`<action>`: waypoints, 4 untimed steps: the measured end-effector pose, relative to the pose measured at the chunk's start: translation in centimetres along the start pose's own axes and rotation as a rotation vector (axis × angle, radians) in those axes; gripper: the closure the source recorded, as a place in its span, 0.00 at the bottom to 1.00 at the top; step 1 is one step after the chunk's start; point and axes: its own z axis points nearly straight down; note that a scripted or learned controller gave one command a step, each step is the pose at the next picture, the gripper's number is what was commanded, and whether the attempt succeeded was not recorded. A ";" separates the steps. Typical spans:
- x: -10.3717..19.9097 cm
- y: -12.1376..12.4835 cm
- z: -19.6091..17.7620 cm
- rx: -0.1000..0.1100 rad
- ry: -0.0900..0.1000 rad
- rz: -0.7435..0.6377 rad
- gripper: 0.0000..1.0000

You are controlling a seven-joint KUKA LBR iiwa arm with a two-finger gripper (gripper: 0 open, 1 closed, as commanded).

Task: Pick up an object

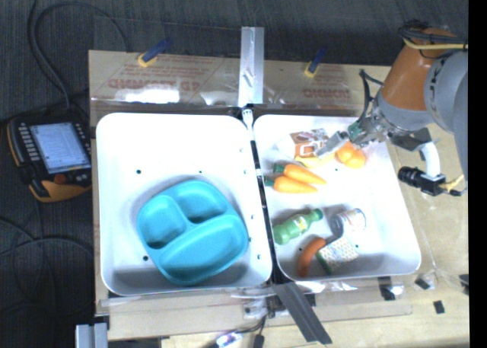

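The right bin [396,194] holds several items. A small orange and white carton [303,143] lies at its far side, with an orange fruit [351,157] to its right. Two carrots [295,177] lie near the divider. Toward the front are a green bottle [295,226], a silver can [349,221], a red sausage [308,254] and a green and white packet [339,252]. My gripper [340,141] hangs low over the bin's far side, between the carton and the orange fruit, close to both. I see nothing lifted.
A blue divided plate [194,229] lies in the left bin [122,156]. The grey arm with its orange band [407,80] leans in from the upper right. A teach pendant [47,152] sits on the floor at the left. A metal post [252,65] stands behind the divider.
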 end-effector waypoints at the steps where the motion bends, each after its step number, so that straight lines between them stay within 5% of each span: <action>1: -0.8 -0.5 0.1 -0.004 -0.010 -0.154 0.00; 2: -1.2 -1.6 3.0 0.045 0.022 -0.144 0.00; 3: -2.1 -3.3 -1.4 0.047 0.032 -0.453 0.00; 4: 3.8 -7.7 2.4 0.042 0.029 -0.492 0.00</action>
